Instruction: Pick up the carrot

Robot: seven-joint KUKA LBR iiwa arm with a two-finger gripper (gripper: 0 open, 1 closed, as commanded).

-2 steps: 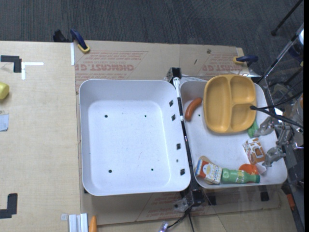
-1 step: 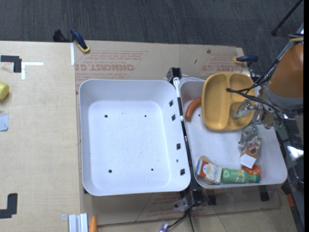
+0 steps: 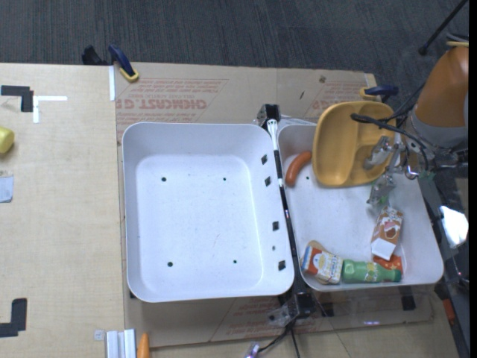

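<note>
In the right bin, the carrot lies at the far left corner, just beside the tipped yellow bowl, untouched. Gripper hangs over the bin's middle-right, near the bowl's rim, well apart from the carrot. Fingers: can't tell whether spread or closed; nothing visibly between them. Judging by this, the pick isn't started; approach, grasp and lift all remain.

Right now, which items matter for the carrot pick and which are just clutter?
Job:
carrot, in the right bin at its far left corner
gripper, over the same bin

Clutter:
yellow bowl
green bottle
snack packet
left bin
</note>
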